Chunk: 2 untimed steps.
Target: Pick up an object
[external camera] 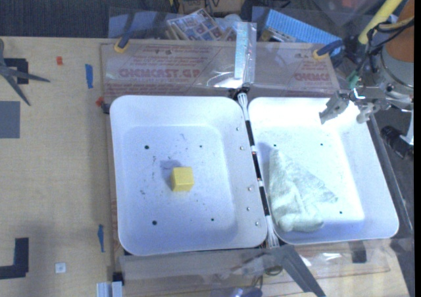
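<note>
One wooden counter (52, 177) carries two white bins: a left bin (131, 118) and a right bin (375, 177). One crumpled white cloth (296, 190) lies in the right bin, long axis running front to back. One yellow cube (183, 178) sits mid-left bin. The tool (346, 110) hovers over the right bin's far right corner, fingers spread, empty.

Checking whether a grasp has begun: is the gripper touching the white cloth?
Apart. The camera view shows the gripper over the right bin's far right corner, with bare bin floor between it and the white cloth.
</note>
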Available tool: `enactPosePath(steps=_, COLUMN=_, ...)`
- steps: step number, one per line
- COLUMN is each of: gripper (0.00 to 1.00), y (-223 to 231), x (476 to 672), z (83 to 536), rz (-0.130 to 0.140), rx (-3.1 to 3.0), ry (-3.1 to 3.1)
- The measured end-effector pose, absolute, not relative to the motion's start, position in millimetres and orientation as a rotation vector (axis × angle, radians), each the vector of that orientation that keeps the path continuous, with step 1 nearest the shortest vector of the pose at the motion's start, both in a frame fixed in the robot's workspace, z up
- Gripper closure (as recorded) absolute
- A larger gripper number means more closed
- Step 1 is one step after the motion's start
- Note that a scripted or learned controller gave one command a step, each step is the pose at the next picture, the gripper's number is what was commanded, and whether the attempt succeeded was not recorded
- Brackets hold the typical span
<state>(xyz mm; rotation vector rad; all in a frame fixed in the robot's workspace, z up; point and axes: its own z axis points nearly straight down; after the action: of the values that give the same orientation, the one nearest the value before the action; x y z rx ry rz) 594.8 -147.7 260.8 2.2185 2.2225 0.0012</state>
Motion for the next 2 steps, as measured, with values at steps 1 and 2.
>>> enactPosePath(steps=1, gripper=0.00, y=-164, x=540.3, z=234, rz=-0.001, rx=2.448, ry=1.972)
enactPosePath(steps=2, gripper=0.00, y=-196, x=556.7, z=126, rz=0.000, rx=2.426, ry=1.997)
